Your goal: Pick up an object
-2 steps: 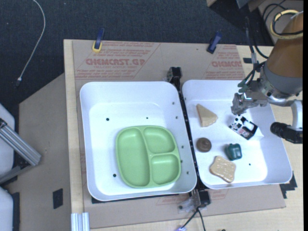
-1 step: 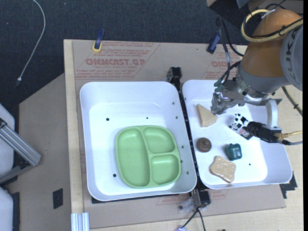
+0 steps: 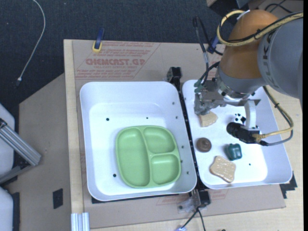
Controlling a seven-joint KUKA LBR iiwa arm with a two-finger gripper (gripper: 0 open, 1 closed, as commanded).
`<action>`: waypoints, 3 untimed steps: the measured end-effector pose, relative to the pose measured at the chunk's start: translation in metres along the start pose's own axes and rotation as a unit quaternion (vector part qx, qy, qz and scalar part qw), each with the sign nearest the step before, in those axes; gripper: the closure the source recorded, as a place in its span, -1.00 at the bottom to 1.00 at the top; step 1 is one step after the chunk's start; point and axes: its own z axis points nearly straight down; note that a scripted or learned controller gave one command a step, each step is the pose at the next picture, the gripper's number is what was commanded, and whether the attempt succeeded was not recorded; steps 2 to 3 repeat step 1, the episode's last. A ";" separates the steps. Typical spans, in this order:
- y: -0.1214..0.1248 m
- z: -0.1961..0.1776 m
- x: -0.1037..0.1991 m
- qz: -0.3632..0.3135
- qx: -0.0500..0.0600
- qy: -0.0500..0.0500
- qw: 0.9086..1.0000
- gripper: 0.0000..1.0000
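the left bin (image 3: 96, 129) holds a green divided plate (image 3: 147, 156) with three compartments, lying flat in the bin's near half. a black divider strip runs between this bin and the right bin (image 3: 274, 167).

in the right bin, just right of the divider, a small round brown piece like a cookie (image 3: 203, 145) lies flat. up from it, a pale tan wedge-shaped piece (image 3: 208, 120) sits directly under the gripper (image 3: 207, 108); the gripper's metal tip is right at the wedge's upper edge, touching or nearly so. whether the fingers are spread or closed, i cannot tell, since the wrist hides them from above, and nothing is seen clamped between them.

nearer the front lies a tan cracker-like slice (image 3: 223, 169) with a speckled face. just up and right of it is a small teal object (image 3: 234, 151), and beside that a black cable end (image 3: 239, 131) from the arm. the grey arm with its orange band (image 3: 250, 37) hangs over the bin's far part.
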 end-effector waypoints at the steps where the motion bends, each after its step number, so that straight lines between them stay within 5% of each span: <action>1: -0.012 -0.007 0.056 -0.001 0.000 0.000 1.000 1.00; 3: -0.012 -0.007 0.056 -0.001 0.000 0.000 1.000 1.00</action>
